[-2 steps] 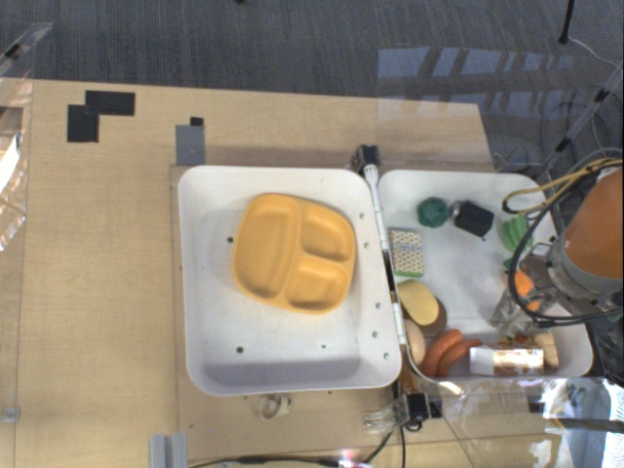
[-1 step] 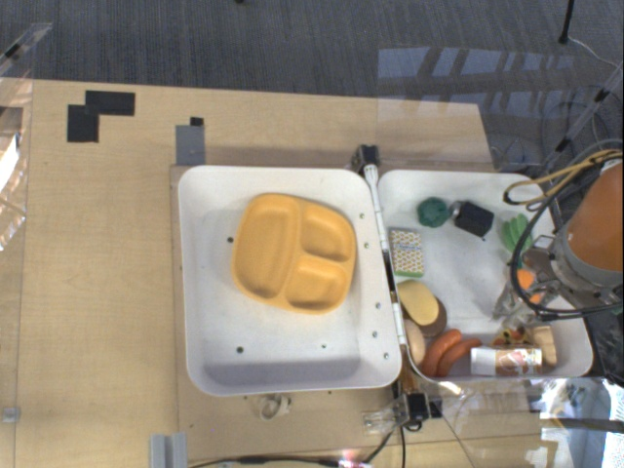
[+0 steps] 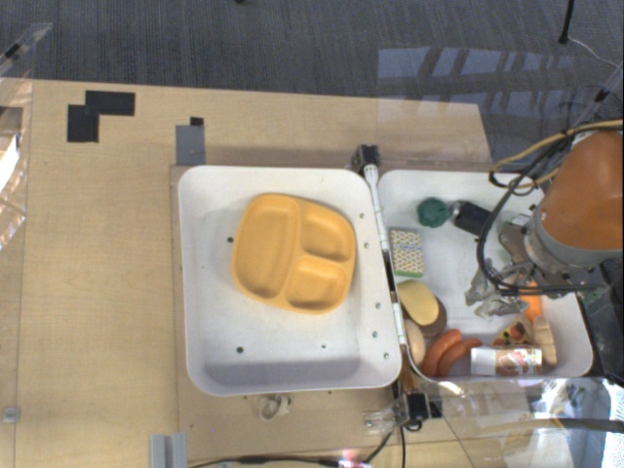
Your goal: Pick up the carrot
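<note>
Carrot hemmed: bottle below, pincer possibly touching.

Grey arm with a broad orange band, black and yellow cables looping at its wrist, metallic end effector

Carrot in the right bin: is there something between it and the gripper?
Nothing visible does. The gripper hangs just left of the carrot, which is partly covered by the arm. The pizza slice lies just below, not between them.

The carrot lies mostly hidden (an orange sliver shows) beneath the pincer.
</note>
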`<state>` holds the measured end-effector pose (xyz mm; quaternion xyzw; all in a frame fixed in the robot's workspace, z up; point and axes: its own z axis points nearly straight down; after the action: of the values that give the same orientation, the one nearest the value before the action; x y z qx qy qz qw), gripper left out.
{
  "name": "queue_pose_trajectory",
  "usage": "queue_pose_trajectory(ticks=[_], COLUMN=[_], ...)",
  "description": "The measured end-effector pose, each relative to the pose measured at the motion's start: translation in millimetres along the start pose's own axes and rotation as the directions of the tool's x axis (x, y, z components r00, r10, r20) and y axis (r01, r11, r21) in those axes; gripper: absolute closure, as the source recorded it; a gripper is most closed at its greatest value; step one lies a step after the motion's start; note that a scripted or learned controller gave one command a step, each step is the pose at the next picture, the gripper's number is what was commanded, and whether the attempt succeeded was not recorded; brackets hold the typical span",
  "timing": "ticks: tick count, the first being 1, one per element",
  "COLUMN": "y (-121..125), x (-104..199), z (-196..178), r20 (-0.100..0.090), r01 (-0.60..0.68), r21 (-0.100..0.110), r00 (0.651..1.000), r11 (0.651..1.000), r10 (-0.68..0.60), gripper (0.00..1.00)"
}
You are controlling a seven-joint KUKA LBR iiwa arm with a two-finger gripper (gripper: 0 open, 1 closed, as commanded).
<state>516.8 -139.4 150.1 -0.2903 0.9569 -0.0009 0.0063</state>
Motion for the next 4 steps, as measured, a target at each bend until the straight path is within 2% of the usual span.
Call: queue_pose_trajectory(ticks=[1,2,3,4], y=[-40.8,-38.6,-40.9,-40.5], x=[45.8,43.4,40.8,40.8], z=[57.3,58.1,45.9,46.4], r20=[0.002,0.005,0.008,0.008], r01=[0.330,0.333,0.334,0.334], r21=[0.004,0.001,0.011,0.010], r00=[0.944,0.943,0.943,0.942], r11=[0.944,0.943,0.943,0.942], r10=[-0.330,-0.333,-0.334,-0.334], gripper=[1.00,0.00,1.00,0.00])
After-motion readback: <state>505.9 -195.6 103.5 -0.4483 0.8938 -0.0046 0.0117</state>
